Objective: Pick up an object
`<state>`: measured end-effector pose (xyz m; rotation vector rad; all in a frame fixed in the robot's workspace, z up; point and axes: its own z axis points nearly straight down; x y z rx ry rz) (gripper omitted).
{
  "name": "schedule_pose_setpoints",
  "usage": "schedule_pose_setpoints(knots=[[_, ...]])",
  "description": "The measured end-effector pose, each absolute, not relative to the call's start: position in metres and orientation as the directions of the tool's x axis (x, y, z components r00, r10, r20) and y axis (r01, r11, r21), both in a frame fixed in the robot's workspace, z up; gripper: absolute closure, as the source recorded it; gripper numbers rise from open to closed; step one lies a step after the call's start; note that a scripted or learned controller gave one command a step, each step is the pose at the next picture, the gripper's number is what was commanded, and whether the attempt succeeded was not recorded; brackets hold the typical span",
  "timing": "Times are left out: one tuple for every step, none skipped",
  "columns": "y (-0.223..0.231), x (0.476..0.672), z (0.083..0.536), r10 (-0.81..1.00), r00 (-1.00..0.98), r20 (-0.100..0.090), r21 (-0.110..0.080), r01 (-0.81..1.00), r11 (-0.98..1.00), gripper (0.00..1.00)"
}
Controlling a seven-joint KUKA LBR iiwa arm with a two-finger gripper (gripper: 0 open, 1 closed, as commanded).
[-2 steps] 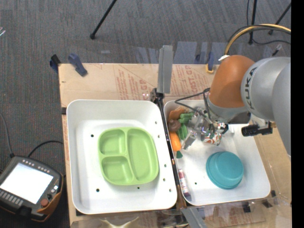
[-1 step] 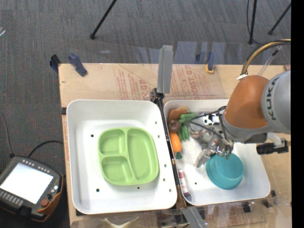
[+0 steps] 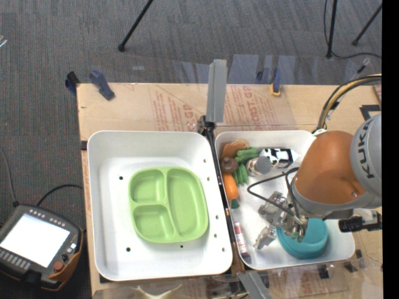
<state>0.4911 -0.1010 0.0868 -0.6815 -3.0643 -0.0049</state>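
My gripper (image 3: pixel 278 222) hangs low in the right bin (image 3: pixel 283 261), toward its near edge, and from this slanted view I cannot tell how it is set or whether anything is caught in it. Just beside it, touching or nearly so on the side toward the bin's near right corner, sits a teal bowl (image 3: pixel 307 240), partly hidden under my wrist; I judge this the likeliest thing to take, though the metal parts overlap its rim and I cannot say whether I am over the rim or beside it. To do this well I would want one side of my tool inside the bowl wall and the other outside, then close squarely on the wall before lifting straight up, because a rounded rim can slip sideways. A slim marker-like stick (image 3: pixel 240 237) lies along the bin's left wall near me and should stay clear of my descent. Farther off, at the far left corner, a cluster of toy food crowds together: an orange piece (image 3: pixel 230 187), green pieces (image 3: pixel 245 155), and a small black-and-white item (image 3: pixel 278 156). The left bin (image 3: pixel 106 148) carries a green divided plate (image 3: pixel 168 204) at its middle, well apart from my work.
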Motion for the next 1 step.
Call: schedule_pose_setpoints(knots=[[-0.1759, 0.5391, 0.134, 0.465, -0.886, -0.007, 0.001, 0.465, 0.886, 0.0]])
